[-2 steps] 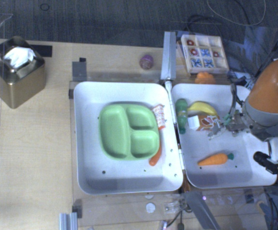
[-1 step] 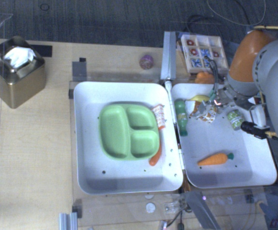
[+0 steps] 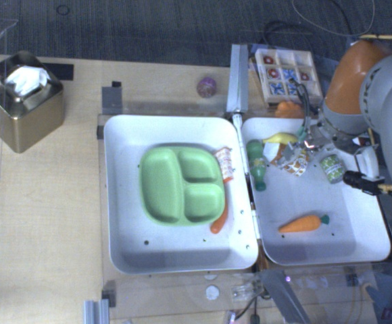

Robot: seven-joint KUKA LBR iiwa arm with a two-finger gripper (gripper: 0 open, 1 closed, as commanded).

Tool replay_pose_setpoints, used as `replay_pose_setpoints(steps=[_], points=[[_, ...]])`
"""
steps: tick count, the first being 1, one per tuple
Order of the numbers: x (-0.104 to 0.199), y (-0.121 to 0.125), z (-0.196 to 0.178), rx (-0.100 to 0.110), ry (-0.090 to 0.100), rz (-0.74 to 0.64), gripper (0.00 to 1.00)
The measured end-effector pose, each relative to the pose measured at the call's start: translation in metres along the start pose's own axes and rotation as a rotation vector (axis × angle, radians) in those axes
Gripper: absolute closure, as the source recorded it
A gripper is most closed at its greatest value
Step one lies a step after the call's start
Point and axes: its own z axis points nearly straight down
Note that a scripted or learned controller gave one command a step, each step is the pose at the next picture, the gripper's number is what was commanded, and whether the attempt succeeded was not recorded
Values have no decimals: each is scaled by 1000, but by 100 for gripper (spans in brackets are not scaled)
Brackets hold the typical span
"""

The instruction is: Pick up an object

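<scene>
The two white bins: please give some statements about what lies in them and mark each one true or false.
1. A green divided plate lies in the left bin. True.
2. A whole orange carrot lies in the left bin. False: it lies in the right bin, near its front edge.
3. A green bottle lies in the right bin beside the wall between the bins. True.
4. The gripper hangs over the left bin. False: it is over the back of the right bin, among small items.
5. A purple ball sits inside the right bin. False: it rests on the bench behind the left bin.
</scene>
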Motion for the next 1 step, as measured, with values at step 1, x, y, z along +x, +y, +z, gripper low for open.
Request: replay_pose_setpoints(steps=[1], points=[[64, 24, -86, -50, -11, -36, 100]])
